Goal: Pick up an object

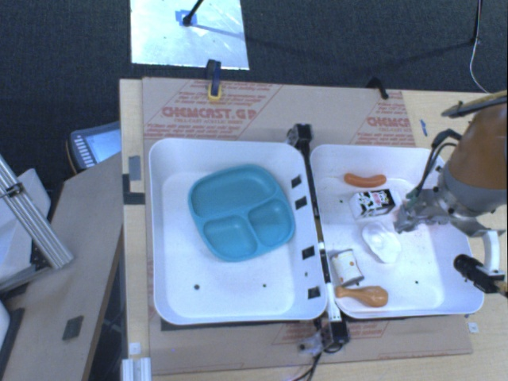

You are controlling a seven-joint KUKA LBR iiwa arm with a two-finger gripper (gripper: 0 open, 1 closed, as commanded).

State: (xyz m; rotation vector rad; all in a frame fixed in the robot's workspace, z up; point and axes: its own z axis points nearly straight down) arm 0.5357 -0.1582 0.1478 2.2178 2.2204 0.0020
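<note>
We cannot tell how our gripper (pixel 403 219) stands, hovering just right of the white lump (pixel 382 244) in the right bin (pixel 444 292); the lump looks soft, light and yielding, so we would pinch across its narrow middle.

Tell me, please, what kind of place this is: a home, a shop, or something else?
Most likely a robotics lab test bench. A robot arm reaches over two white bins taped onto a cardboard sheet, with toy food such as a hot dog and a blue divided plate set out for grasping trials.
</note>
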